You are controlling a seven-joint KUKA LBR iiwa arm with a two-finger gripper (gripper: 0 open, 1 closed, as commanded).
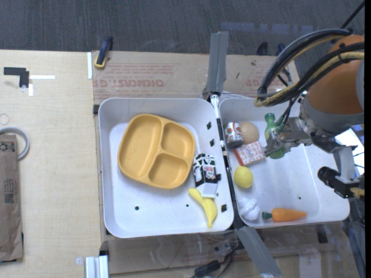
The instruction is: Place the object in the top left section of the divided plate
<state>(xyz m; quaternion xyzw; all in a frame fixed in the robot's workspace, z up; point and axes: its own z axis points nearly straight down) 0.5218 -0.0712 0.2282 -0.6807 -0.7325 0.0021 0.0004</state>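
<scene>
Gripper (277, 143) over the right bin (324, 213), apparently pinching a green bottle (270, 126) for transfer to the yellow plate (155, 150), whose sections lie bare.

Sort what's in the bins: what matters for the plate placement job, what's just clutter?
Job:
divided plate, yellow, left bin
gripper, over the right bin, at the green bottle

Lying about:
banana and black-and-white carton, left bin
can, red packet, lemon, carrot, right bin
</scene>
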